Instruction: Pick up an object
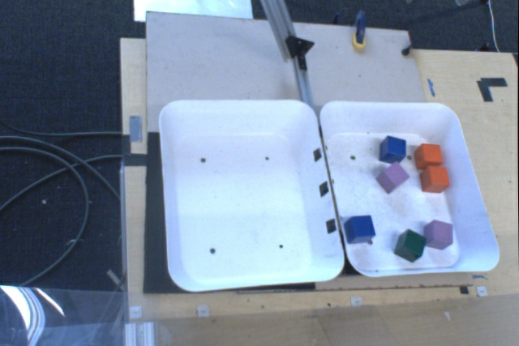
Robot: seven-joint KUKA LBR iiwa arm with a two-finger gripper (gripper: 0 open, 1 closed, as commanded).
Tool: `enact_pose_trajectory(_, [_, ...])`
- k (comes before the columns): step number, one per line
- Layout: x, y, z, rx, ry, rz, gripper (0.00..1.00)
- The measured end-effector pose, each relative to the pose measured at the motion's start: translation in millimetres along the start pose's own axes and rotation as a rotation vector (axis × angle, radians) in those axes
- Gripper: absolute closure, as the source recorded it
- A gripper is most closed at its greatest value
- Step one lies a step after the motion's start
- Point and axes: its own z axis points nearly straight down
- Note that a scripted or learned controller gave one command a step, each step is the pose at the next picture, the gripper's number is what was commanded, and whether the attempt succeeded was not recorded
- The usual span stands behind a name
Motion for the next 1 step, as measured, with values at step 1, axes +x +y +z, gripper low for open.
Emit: enact_pose_trajectory(1, [-17.1, 24.9, 21.7, 0.001, -0.002, 0.006, 0.0])
